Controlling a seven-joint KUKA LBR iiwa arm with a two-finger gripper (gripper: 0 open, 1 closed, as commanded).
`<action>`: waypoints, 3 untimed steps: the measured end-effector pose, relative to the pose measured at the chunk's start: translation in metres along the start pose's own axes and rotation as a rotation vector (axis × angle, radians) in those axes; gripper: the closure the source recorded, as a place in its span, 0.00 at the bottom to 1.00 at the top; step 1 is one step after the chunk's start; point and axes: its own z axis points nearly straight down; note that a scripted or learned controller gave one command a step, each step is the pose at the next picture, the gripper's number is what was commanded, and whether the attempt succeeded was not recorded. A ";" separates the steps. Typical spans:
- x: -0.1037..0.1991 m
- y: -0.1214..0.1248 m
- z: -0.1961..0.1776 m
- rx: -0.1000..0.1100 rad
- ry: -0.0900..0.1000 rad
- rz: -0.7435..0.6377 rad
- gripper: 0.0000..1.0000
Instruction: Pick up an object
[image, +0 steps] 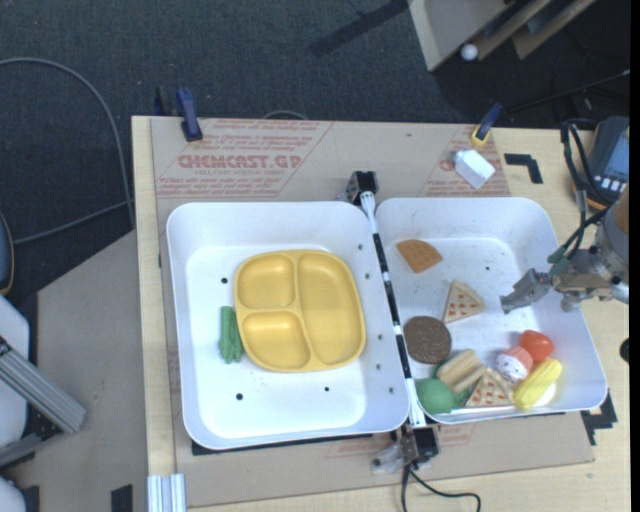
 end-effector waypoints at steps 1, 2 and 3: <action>0.026 0.031 0.080 0.001 0.001 0.000 0.00; 0.057 0.065 0.123 -0.001 0.000 0.000 0.00; 0.073 0.114 0.142 -0.002 -0.001 0.000 0.00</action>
